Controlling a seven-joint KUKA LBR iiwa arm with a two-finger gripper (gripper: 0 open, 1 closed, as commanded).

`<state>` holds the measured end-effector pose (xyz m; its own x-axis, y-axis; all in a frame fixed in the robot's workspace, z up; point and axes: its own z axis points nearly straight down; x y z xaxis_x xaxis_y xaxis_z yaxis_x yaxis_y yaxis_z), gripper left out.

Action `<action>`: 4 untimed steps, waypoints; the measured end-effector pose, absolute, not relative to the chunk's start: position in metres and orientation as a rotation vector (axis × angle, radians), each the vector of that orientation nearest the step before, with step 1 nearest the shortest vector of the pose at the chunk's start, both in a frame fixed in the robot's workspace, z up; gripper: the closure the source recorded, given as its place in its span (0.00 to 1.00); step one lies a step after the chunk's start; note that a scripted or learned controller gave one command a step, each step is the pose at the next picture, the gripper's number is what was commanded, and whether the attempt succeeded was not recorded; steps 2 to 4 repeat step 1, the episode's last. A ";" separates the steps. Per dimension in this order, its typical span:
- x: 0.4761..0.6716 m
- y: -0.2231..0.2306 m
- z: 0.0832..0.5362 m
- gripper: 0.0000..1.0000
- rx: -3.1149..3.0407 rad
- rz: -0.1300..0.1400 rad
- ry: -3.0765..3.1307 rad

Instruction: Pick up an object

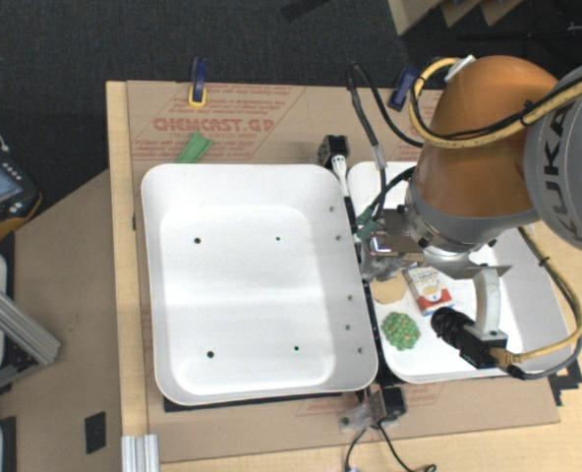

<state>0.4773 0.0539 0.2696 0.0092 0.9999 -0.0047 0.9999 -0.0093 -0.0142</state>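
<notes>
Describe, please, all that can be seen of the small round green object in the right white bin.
The small round green object looks like a ball with a bumpy surface, mottled light and dark green; its material I cannot tell. It lies unheld on the floor of the right white bin, near that bin's left wall. A flat tan piece lies just beyond it and a small red-and-white carton up to its right; both look apart from it.

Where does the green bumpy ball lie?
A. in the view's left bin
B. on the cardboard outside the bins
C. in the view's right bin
C: the green ball rests on the white floor of the right bin.
</notes>
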 end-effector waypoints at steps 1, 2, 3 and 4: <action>0.478 -0.080 0.217 1.00 -2.235 0.011 -2.203; 0.478 -0.080 0.217 1.00 -2.235 0.011 -2.203; 0.478 -0.080 0.217 1.00 -2.235 0.011 -2.203; 0.478 -0.080 0.217 1.00 -2.235 0.011 -2.203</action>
